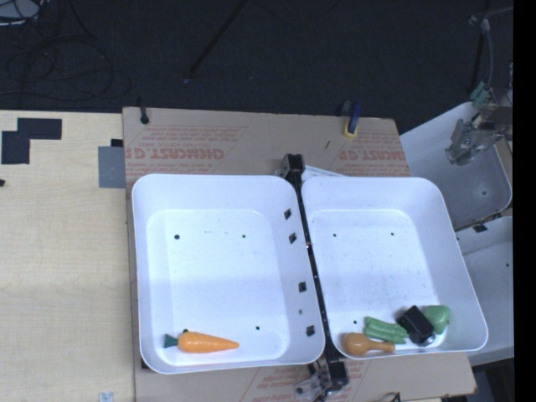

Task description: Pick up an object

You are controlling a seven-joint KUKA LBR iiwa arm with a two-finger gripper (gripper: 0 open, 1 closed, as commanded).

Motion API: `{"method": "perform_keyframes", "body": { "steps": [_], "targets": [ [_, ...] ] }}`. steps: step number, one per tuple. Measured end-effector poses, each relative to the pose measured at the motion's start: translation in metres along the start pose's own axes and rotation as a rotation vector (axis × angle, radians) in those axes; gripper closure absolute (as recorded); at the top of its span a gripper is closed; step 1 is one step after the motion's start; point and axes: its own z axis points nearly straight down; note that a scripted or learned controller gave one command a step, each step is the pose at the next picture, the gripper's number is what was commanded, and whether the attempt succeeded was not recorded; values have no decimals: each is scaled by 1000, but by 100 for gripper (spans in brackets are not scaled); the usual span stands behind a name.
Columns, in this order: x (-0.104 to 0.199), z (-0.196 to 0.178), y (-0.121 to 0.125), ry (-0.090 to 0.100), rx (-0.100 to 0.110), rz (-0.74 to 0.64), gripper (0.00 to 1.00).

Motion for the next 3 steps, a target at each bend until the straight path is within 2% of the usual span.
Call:
{"method": "perform_keyframes", "body": {
  "steps": [1,2,3],
  "targets": [
    [-40,51,-24,0,3,1,100],
    [-37,71,-46,1,1,-2,100],
    [-40,-23,-104,-2,-8,3,100]
  ]
}}
